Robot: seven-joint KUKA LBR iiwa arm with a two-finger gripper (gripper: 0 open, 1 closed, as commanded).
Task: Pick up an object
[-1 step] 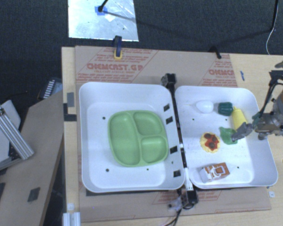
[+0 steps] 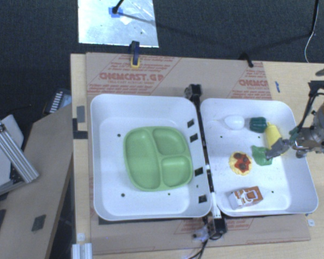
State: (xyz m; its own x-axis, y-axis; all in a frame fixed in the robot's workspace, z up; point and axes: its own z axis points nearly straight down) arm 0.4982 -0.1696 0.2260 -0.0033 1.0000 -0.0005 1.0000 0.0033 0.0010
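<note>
From the right, the end effector (image 2: pixel 277 148) reaches into the right bin (image 2: pixel 302 198), its tip at a green object (image 2: pixel 260 156); I cannot tell its state. A green divided plate (image 2: pixel 156 158) lies in the left bin (image 2: pixel 105 198).

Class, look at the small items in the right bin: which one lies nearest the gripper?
The light green piece, which lies right at the gripper tip. The yellow piece is next nearest; the rest lie farther off.

Red print "CHEMCAST" legible on the cardboard sheet (image 2: pixel 151 72) under the bins, upper left. Repeated upper right, partly cut off. No other text legible.
</note>
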